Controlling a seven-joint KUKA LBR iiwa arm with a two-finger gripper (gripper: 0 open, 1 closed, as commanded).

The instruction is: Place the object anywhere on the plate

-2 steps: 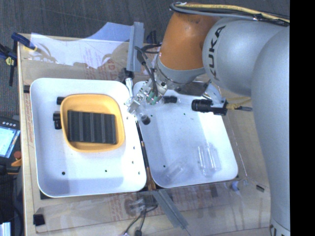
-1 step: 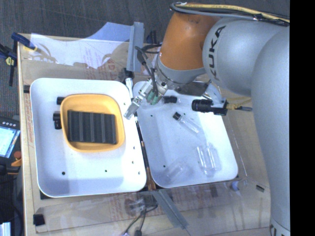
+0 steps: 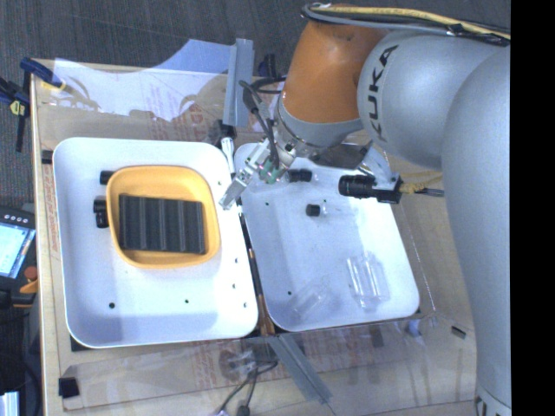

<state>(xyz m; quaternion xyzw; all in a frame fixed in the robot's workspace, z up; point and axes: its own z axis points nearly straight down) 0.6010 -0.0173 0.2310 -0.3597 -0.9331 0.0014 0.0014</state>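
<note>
Arm [image 3: 408, 85] comes in from the right and covers the top right of the right bin [image 3: 395, 297]; its grey bulk also runs off the frame edge.

Pincer [image 3: 232, 189] sits low over the seam between the two bins, at the right bin's top left corner. Wrist clutter and cables crowd it, and the fingers merge with the white bin walls, so I can't tell if it's open, closed or gripping anything.

Plate [image 3: 162, 216]: yellow, rounded-square, in the left bin [image 3: 156, 315], upper middle. A dark ribbed block [image 3: 162, 224] lies on it, filling most of the centre. Whether the ribs are slots or ridges is not readable.

Two small dark bits [image 3: 101, 211] poke out from under the plate's left rim; mostly hidden, identity unclear.

Right bin holds:
- a small dark piece [image 3: 313, 209] near the top middle, too small to identify
- a clear item [image 3: 366, 280] at lower right, see-through and hard to outline against the white
- another clear item [image 3: 309, 302] at lower left, fainter still

A black cylinder [image 3: 368, 186] sticks out sideways by the arm over the right bin's top edge; can't tell if it's part of the arm.

Surface [image 3: 130, 375] around the bins carries printed paper, partly hidden by the bins.
</note>
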